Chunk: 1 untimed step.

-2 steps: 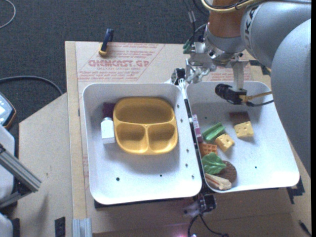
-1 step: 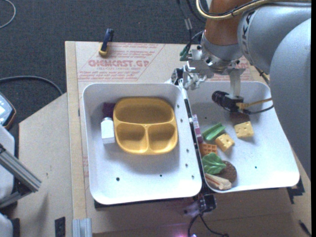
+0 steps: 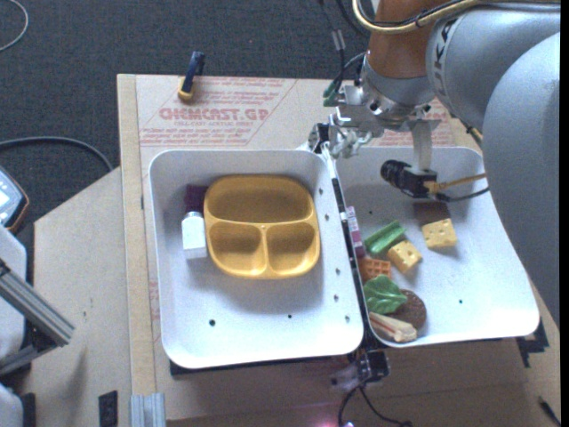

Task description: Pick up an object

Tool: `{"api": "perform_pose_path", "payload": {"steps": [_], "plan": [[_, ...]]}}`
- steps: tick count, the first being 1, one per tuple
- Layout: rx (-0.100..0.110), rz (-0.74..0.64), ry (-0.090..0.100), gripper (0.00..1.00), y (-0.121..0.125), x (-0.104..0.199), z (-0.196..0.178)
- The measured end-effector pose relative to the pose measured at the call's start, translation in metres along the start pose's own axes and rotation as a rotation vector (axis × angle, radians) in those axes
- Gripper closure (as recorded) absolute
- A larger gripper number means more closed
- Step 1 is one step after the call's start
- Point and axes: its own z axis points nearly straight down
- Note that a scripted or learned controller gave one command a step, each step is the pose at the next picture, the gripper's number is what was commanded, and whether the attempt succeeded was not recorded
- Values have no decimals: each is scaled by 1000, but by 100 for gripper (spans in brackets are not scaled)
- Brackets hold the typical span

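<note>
While the gripper (image 3: 340,139) hangs over the bins' shared rim (image 3: 339,205), jaw state cannot be told. Nearest candidates, green pepper (image 3: 384,236) and cheese wedge (image 3: 439,233), lie toward 5 o'clock in the right bin (image 3: 498,274). Risk: a descent from here likely strikes the rim and grasps nothing.

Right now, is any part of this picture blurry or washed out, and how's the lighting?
Camera view: the grey arm, nearest the lens, looks soft-edged; the yellow tray and cheese pieces are reasonably sharp; the light is even and diffuse, with faint shadows, and the left bin shows no harsh glare.
</note>
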Motion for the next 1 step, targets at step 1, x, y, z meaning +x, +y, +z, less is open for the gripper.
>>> {"api": "perform_pose_path", "payload": {"steps": [1], "plan": [[-2, 2, 0, 100, 1, -13, -11]]}}
